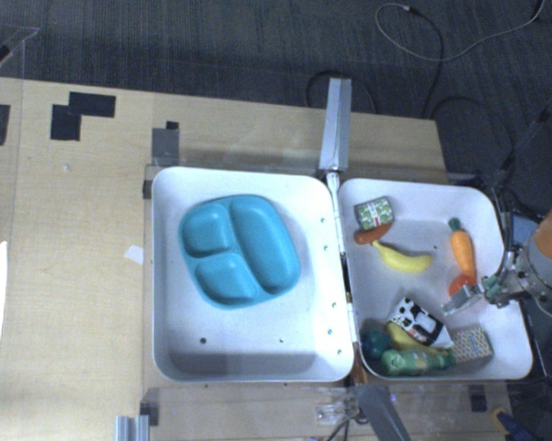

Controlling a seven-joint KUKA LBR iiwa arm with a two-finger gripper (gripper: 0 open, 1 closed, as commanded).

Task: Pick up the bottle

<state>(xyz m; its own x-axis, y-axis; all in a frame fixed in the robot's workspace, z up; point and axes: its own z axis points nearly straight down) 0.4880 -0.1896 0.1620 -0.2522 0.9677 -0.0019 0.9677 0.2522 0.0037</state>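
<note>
We read no labels | right bin point(496, 211): green bottle point(418, 361), banana point(404, 258), carrot point(464, 254) | left bin point(165, 256): blue tray point(242, 250) | gripper point(469, 297): opening, we cannot tell.

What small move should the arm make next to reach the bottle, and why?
Probably shift the tool toward the bin's near edge and left, over the green bottle. The tool sits beside the carrot, apart from the bottle, which lies on its side against the right bin wall.

No legible text, labels or numbers on anything.
</note>
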